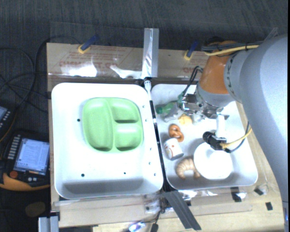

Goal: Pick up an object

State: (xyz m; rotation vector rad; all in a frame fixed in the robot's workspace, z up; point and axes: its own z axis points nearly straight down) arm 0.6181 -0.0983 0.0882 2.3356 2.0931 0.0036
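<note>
Though claw (187,111) grip unclear, beneath it a small yellow object (185,120), rounded, beside an orange pretzel (175,132).

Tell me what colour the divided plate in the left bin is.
Light green; the divided plate shows in the camera view.

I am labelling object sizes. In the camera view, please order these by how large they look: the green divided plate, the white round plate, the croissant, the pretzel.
1. green divided plate
2. white round plate
3. croissant, partly hidden under the white plate's edge
4. pretzel
</note>
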